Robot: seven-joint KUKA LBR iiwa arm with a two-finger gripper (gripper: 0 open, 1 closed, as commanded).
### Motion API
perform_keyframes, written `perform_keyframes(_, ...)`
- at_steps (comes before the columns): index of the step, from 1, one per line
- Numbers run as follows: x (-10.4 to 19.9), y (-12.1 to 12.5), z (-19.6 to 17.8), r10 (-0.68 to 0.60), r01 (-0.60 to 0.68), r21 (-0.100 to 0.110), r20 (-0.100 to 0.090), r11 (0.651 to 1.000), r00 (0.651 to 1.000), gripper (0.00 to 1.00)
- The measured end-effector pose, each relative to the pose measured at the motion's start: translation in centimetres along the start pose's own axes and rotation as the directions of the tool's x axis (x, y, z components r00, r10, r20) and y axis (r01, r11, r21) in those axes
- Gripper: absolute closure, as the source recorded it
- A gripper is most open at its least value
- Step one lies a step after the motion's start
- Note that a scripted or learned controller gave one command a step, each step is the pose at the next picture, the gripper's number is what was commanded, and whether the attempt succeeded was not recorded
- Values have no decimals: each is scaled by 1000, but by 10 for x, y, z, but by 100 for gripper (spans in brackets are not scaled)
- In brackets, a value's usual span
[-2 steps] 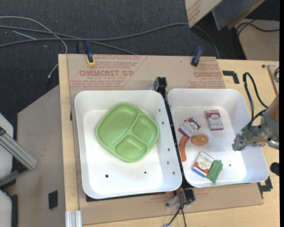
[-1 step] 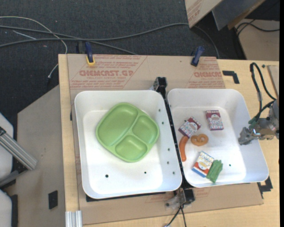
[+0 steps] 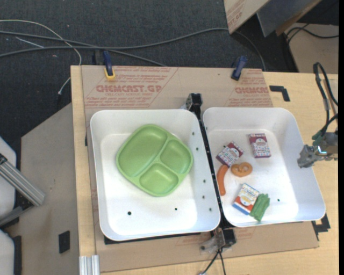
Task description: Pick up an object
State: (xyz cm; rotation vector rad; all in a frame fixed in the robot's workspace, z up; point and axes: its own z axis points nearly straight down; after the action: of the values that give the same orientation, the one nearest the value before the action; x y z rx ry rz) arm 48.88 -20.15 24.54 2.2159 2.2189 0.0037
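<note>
A robotics lab bench — two white bins (image 3: 107,161) sit on a board (image 3: 161,86) held by spring clamps (image 3: 109,69), loose cables (image 3: 43,37) trail over dark carpet (image 3: 161,27) — cardboard boxes (image 3: 244,13) stand behind

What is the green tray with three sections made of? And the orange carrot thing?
The green divided tray looks like moulded plastic: matte, one even colour, rounded edges. The small orange carrot-shaped toy is probably plastic too, smooth and uniform, though too small to be sure.

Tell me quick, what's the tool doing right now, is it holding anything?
Tool: at the right bin's right rim, nothing seen held; open or closed cannot be told.
</note>
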Motion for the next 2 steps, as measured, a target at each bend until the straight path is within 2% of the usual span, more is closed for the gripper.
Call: perform_keyframes(2,99,44,22,-4,4,6,-4,1000,1000,100)
